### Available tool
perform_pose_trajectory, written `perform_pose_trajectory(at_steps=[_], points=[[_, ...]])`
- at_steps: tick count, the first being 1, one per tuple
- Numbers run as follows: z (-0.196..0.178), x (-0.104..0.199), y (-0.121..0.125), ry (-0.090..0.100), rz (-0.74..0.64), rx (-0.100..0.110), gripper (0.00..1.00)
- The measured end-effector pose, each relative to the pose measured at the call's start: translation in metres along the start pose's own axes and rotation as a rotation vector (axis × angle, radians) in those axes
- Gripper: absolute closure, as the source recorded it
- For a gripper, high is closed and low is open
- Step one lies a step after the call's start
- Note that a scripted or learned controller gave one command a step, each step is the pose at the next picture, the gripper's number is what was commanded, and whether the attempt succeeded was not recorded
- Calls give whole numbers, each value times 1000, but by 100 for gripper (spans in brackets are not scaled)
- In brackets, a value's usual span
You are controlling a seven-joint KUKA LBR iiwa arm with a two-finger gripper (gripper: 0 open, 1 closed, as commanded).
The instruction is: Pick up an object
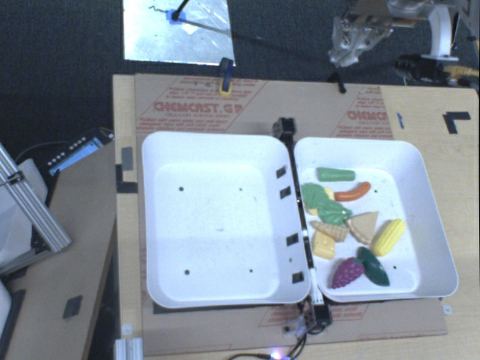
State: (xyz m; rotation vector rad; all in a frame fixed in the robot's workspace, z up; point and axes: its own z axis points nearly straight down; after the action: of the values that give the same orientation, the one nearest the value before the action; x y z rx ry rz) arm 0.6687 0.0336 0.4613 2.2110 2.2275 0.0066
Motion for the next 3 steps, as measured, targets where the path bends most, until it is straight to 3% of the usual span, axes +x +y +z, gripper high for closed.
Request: perform_pose_trajectory(at_steps=[3], points=[[-57,119,1,1,1,0,100]])
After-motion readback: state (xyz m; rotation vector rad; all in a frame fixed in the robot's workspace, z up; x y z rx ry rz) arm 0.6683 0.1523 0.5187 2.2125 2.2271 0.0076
